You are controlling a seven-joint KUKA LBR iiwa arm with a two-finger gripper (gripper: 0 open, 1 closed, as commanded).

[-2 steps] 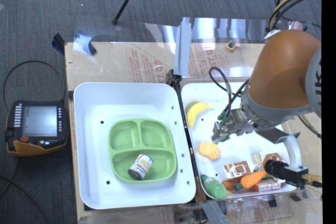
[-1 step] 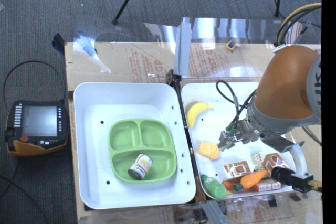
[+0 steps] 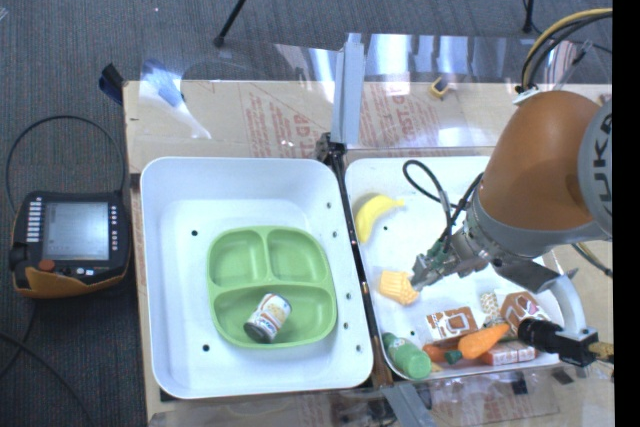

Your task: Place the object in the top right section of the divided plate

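A green divided plate (image 3: 222, 287) lies in the left bin, with a small can (image 3: 268, 317) resting in its large bottom section. Its top right section (image 3: 296, 256) holds nothing. In the right bin my gripper (image 3: 424, 273) hangs just right of a yellow corn piece (image 3: 398, 288), close to it or touching it. A yellow banana (image 3: 375, 212) lies at the upper left of that bin. The arm's orange band and wrist hide much of the right bin's upper part.
Along the right bin's lower edge lie a green bottle (image 3: 408, 355), a carrot (image 3: 480, 341) and small cartons (image 3: 450, 323). A teach pendant (image 3: 70, 243) sits on the floor at left. A metal divider (image 3: 350, 235) separates the two bins (image 3: 170, 215).
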